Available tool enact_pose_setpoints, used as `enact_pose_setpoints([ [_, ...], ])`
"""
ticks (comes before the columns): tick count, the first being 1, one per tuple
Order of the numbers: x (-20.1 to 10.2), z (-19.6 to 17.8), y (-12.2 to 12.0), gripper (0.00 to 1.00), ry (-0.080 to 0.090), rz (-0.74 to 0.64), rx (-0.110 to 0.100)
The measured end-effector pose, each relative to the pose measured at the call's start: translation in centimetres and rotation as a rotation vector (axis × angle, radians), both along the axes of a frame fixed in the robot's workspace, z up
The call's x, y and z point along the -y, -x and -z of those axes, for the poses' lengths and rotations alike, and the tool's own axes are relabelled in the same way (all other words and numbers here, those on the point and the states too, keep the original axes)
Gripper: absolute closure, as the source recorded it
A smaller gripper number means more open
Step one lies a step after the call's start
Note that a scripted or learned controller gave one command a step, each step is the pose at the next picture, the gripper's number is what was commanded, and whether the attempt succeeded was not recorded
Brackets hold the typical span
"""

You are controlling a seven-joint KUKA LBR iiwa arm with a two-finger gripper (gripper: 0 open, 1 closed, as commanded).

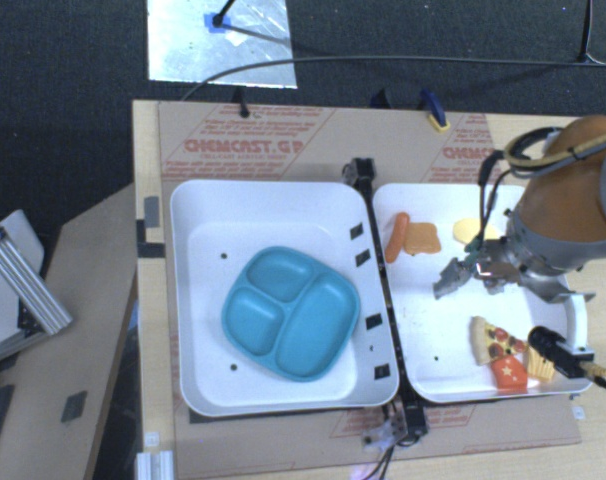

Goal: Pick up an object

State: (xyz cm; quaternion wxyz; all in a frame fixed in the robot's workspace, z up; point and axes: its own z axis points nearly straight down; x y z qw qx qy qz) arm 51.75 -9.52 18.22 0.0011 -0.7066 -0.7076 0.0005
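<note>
Gripper (451, 280) is hovering over bare floor of the right bin (423, 373), its state indiscernible; descending here risks grasping nothing.

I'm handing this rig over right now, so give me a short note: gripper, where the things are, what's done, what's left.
Gripper: over the right bin, near its middle, nothing seen between its fingers.
Right bin: orange sausage and tan piece at the far left, yellow piece beside them, pizza slice and red piece at the near right.
Left bin: blue divided plate.
Done: no pick yet.
Left: grasp and lift one object.
</note>
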Motion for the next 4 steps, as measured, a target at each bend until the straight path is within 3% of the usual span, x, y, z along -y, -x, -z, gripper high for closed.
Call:
enact_pose_setpoints([
  [1,-0.1,6.3,0.2,0.00,0.000,0.000,-0.002],
  [2,-0.1,9.9,0.1,0.00,0.000,0.001,0.002],
  [3,-0.2,8.6,0.0,1.00,-0.001,-0.001,0.006],
  [4,-0.6,2.5,0.3,1.00,0.001,-0.003,0.006],
])
